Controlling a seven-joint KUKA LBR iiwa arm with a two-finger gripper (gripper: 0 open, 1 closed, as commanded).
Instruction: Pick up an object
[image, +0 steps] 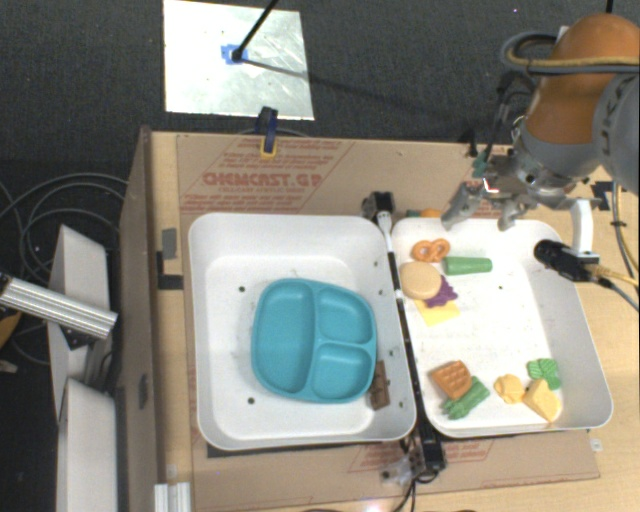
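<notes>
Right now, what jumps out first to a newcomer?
The blue divided plate sits alone in the left bin. Toy foods are scattered over the right bin, a pretzel near its top left corner. The gripper hovers over that bin's far edge.

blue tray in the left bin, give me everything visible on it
The blue tray is a light blue, plastic-looking divided plate with rounded corners and three recessed compartments: one large on its left side, two smaller on its right. It lies flat, right side up, slightly rotated, on the floor of the left bin, toward that bin's right half. Nothing sits in its compartments.
</notes>
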